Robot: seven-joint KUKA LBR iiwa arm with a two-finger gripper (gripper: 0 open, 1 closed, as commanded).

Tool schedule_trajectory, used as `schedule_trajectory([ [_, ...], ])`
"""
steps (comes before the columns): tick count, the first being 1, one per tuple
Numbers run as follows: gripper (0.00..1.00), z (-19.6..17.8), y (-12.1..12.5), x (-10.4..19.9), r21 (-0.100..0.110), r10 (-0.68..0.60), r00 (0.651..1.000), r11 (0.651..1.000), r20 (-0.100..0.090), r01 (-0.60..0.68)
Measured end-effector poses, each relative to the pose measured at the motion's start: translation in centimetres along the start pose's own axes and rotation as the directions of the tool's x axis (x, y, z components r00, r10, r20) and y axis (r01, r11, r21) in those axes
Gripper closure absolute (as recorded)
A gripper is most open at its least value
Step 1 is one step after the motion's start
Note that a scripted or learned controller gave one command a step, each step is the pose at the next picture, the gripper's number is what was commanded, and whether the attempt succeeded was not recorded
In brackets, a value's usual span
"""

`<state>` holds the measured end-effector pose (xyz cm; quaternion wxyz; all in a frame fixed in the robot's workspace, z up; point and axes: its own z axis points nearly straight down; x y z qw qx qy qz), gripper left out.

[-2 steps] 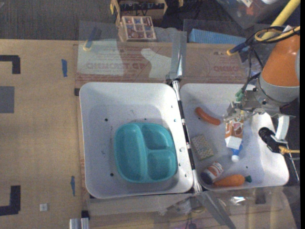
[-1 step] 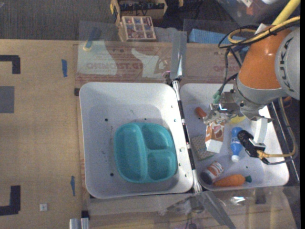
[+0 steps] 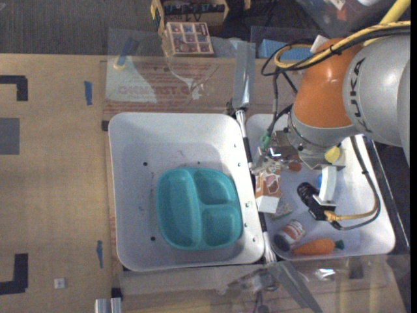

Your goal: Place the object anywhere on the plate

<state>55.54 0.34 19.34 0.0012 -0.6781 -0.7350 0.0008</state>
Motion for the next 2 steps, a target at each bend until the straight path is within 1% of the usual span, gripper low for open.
schedule_trajectory([
  [1, 1.0, 0.96, -0.61, 7.79, 0.001, 0.011, 1.0, 1.0, 0.0, -0.011],
  [2, 0.0, 0.93, -0.6, 7.78, 0.0, 0.011, 1.0, 1.0, 0.0, -0.011],
])
